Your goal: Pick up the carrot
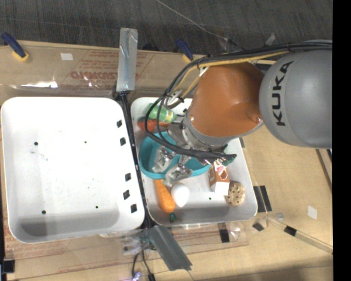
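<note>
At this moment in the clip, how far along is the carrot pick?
Done: the arm has reached over the right bin. In hand: the gripper sits low over the teal bowl, just above the carrot. Left: the carrot lies on the bin floor beside a white egg, not gripped or lifted.

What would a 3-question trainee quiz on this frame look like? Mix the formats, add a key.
1. True or false: the carrot lies in the left bin.
2. What touches the carrot's right side? A) white egg B) cookie C) teal bowl
3. Fill in: the gripper hangs over the ____ bowl.

Key:
1. False. It lies in the right bin, near the front wall.
2. A. The white egg sits against it; the cookie lies apart, further right.
3. Teal.
</note>
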### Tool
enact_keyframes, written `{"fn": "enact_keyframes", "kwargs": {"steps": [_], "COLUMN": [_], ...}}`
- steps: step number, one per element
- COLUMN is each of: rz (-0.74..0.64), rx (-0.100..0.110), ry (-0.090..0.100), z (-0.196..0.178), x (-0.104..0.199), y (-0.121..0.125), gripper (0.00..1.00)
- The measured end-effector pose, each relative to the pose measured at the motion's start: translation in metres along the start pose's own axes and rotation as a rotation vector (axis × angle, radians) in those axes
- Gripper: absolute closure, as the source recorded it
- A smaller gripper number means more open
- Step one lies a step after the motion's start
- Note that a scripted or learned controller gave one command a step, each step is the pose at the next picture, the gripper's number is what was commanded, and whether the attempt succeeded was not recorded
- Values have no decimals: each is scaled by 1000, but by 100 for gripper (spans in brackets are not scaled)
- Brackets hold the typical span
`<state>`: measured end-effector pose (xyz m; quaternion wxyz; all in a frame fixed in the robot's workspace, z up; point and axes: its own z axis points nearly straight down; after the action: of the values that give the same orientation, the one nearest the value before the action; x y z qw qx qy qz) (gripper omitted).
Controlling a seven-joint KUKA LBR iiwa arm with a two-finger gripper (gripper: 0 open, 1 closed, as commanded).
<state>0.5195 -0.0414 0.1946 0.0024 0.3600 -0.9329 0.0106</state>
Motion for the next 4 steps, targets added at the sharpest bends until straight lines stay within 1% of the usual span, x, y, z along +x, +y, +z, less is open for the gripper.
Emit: {"fn": "enact_keyframes", "kwargs": {"steps": [1,2,3,4], "rz": [-148,-216,-234,103], "rx": [12,-4,-14,-22], "ry": [12,-9,-16,-9], "z": [-4,-6,-5,66], "x": [-17,1,-7,72], "y": [3,-12,-3,-15], "gripper": [100,100,0,0]}}
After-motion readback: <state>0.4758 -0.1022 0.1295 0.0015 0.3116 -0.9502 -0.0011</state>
